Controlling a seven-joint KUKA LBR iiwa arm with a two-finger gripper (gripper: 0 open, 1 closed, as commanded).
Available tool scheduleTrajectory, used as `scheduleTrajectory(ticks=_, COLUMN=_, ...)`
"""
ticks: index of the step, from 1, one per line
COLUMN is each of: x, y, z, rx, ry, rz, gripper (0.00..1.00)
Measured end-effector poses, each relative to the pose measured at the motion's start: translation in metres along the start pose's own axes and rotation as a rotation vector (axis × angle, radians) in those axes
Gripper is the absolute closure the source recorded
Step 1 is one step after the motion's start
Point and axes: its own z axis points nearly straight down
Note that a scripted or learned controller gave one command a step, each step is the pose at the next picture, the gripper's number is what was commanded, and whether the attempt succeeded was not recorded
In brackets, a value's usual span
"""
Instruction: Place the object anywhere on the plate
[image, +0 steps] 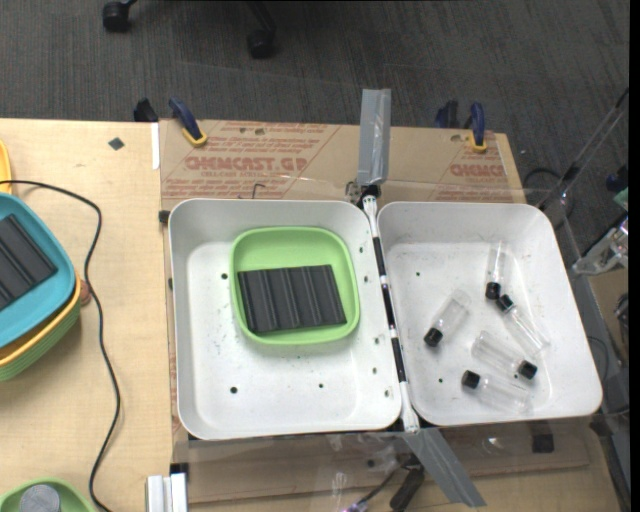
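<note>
We see two white bins side by side on the bench (100, 250). The left bin (200, 380) holds a green plate (290, 250) with a dark ribbed insert (292, 298) on it. The right bin (560, 300) holds several clear vials with black caps (447, 322), scattered and lying flat; their transparent bodies are hard to make out. We cannot tell the end effector's state.

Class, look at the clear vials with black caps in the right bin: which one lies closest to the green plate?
The vial at the left of the group, cap pointing down-left. It lies alone, nearest the divider; the others lie further right.
</note>
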Motion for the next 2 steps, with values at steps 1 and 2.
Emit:
scheduleTrajectory(ticks=1, x=-0.018, y=0.007, z=0.007, rx=0.001, ry=0.0, rz=0.183, gripper=0.0)
scheduleTrajectory(ticks=2, x=-0.019, y=0.008, z=0.02, rx=0.002, ry=0.0, rz=0.489, gripper=0.0)
